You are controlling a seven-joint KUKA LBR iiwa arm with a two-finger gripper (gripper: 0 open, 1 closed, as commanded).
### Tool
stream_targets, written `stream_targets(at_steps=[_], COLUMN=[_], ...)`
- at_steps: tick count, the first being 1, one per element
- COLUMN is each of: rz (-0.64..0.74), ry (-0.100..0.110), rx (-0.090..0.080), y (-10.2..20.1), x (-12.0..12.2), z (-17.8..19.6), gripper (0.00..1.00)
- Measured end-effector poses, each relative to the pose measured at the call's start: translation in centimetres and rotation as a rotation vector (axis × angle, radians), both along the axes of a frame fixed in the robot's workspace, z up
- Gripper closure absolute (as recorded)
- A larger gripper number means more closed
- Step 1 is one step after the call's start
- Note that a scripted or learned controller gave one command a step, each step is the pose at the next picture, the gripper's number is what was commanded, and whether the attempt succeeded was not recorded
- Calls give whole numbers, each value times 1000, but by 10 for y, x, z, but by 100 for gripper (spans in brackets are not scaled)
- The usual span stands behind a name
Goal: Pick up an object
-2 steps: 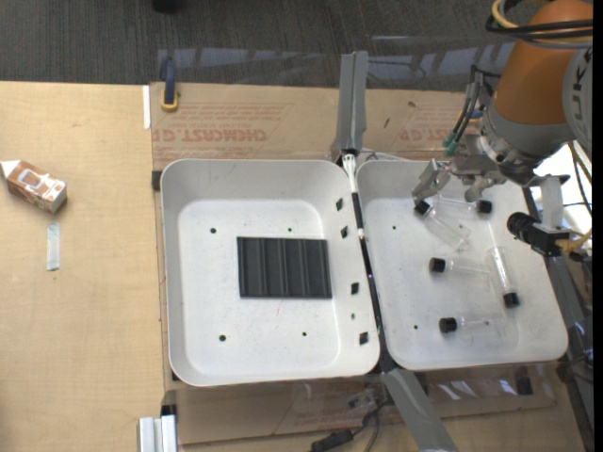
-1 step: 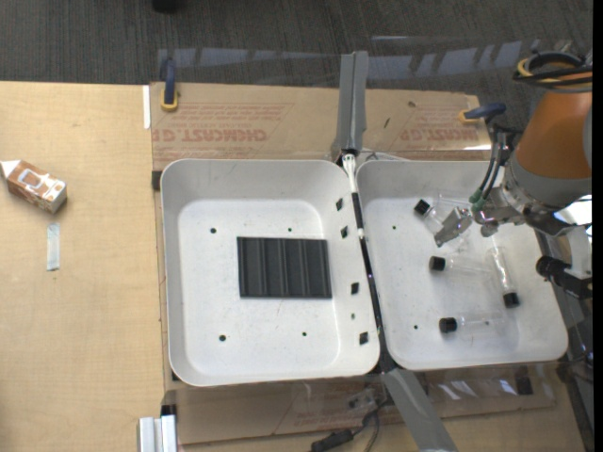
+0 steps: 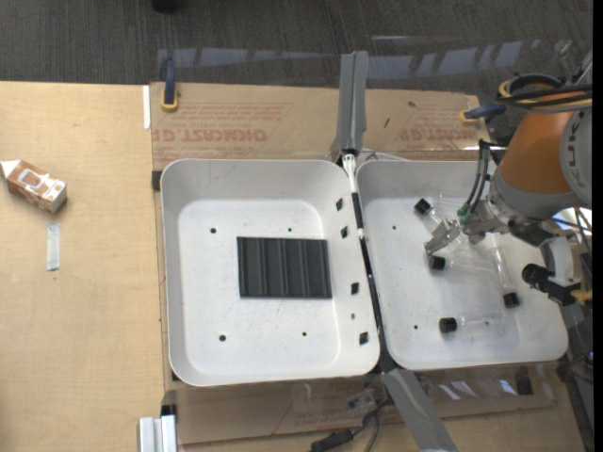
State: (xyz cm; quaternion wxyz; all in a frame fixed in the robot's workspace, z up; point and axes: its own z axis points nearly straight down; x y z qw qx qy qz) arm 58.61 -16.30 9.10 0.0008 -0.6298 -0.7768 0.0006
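A: Where are the objects?
B: Several clear pieces with black caps [image 3: 436,263] lie scattered in the right bin [image 3: 405,347].
A: And the pincer [image 3: 450,238]?
B: Low among them; I cannot tell how it stands.
A: The left bin [image 3: 188,347]?
B: It holds a dark ribbed slab [image 3: 284,267].

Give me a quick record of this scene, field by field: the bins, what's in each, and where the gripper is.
left bin: holds a dark ribbed panel, lying flat at its middle
right bin: holds several small clear pieces with black caps, scattered
arm: reaches in from the right
gripper: low over the right bin, among the clear pieces
grasp: cannot tell
bench, far left: small box
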Motion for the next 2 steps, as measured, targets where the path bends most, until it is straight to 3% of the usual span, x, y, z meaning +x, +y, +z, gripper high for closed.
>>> stream_targets(at_steps=[1,2], rz=[-3,1], ry=[-1,-1], rx=[0,-1], y=[-1,83], x=[0,53], z=[9,100], gripper=[100,100])
